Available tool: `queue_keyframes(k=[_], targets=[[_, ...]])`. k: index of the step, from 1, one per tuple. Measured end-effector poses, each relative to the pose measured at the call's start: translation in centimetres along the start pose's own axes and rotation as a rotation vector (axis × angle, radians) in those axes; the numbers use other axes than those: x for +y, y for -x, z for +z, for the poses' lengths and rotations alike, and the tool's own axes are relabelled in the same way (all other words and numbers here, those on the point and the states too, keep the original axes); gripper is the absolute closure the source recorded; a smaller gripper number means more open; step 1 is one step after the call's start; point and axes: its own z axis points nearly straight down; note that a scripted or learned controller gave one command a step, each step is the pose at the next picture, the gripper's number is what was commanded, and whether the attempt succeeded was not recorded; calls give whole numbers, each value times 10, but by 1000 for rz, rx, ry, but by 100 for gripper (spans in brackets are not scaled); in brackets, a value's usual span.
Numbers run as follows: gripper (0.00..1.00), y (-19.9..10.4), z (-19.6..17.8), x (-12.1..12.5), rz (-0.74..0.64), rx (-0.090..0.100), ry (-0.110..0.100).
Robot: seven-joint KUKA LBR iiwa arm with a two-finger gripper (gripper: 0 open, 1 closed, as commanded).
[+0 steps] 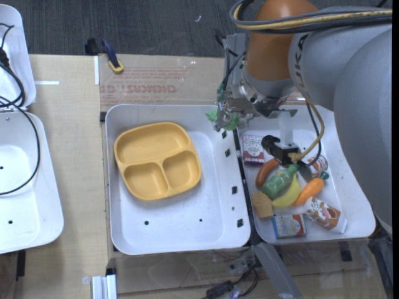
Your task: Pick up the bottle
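My gripper (227, 118) hangs over the divider between the two bins, at the back. A pale green, partly see-through thing, which looks like the bottle (228, 121), sits between its fingers; more green shows higher up beside the fingers. It is lifted above the bin floor. The grey arm with its orange band reaches in from the right and hides the back of the right bin (349, 167).
A yellow three-part plate (157, 159) lies in the left bin (168, 229). The right bin holds a crowded pile: a green and yellow toy fruit (278, 182), a carrot (308, 190), a red-white packet (252, 148), a small carton (288, 225) and several other toys.
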Motion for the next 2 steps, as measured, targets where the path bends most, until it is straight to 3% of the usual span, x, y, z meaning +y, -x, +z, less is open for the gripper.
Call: queue_keyframes(k=[1,2], targets=[[100,-51,12,17,265,-1,-1],[100,-50,4,17,262,-3,-3]])
